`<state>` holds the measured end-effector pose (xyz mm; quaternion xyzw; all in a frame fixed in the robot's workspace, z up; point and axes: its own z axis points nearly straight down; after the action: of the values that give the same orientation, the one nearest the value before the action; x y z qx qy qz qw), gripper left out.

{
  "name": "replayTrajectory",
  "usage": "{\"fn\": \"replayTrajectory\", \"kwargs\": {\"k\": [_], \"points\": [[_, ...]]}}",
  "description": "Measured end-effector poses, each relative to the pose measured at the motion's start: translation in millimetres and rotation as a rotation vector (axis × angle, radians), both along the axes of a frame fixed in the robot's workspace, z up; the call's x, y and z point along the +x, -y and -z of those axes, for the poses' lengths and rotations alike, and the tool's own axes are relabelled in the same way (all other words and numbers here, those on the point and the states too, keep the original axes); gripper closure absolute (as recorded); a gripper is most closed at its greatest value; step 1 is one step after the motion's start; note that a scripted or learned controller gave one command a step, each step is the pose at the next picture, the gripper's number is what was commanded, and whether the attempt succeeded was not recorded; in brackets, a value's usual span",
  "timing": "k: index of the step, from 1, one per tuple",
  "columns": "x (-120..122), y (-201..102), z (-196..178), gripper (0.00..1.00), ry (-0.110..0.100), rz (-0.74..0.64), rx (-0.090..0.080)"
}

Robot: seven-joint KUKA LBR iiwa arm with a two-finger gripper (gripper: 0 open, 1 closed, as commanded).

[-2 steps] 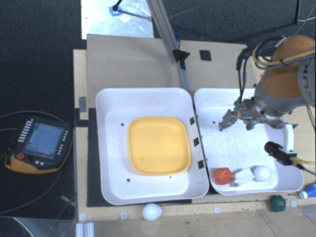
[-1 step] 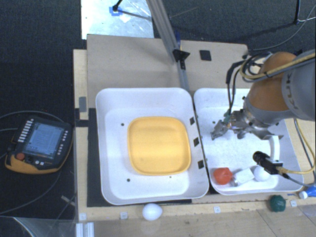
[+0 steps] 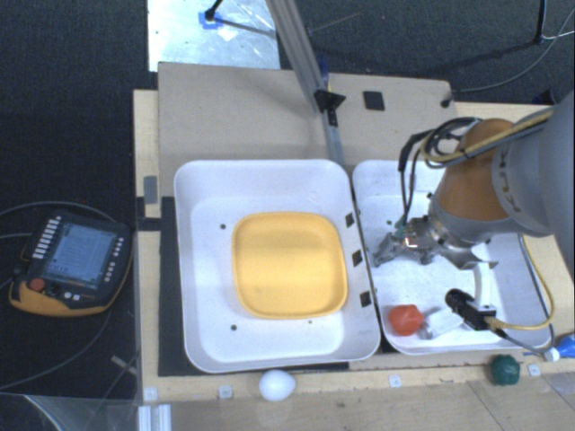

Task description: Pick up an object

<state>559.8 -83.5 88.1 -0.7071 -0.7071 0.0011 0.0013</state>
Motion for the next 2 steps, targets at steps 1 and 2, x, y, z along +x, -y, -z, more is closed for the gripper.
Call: {"fn": "replayTrajectory", "kwargs": {"k": [1, 2], "points": [[1, 0, -13, 1.0, 0.005, 0.0, 0.0], [3, -2, -74, 1.0, 0.008, -0.001, 0.0]]}}
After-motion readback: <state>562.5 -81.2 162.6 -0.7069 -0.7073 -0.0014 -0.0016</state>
